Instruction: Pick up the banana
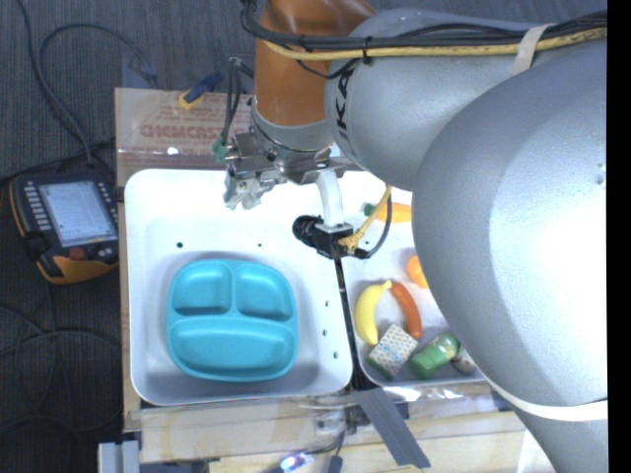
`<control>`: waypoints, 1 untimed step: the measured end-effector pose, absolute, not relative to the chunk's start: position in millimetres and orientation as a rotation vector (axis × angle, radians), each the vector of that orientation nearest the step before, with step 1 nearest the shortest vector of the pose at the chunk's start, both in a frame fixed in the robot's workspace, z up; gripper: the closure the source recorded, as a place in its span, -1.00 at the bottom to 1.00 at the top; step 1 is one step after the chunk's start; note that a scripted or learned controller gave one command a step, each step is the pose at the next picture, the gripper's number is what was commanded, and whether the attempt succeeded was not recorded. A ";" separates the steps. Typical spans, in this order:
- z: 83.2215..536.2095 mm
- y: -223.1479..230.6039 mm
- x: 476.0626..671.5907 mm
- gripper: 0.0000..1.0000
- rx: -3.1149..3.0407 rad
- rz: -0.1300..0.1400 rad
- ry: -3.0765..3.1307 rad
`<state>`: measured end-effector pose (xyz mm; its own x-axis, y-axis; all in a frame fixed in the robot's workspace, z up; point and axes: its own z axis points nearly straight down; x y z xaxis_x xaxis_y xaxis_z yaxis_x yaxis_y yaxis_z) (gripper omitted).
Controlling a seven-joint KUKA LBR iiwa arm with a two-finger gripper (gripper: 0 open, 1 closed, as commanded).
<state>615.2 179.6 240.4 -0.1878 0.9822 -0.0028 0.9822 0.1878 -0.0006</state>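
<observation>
The yellow banana lies in the right bin, close to its left wall, curving from front to back. My gripper hangs over the back of the left bin, well to the left of the banana and farther back. Nothing shows in the gripper. The big grey arm covers most of the right bin.
A blue divided plate sits in the left bin. By the banana lie an orange-red stick, a checkered block and a green item. A black cable fitting hangs over the divider between the bins. A cardboard box stands behind.
</observation>
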 end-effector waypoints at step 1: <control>270.8 201.2 639.0 1.00 2.245 -0.007 2.195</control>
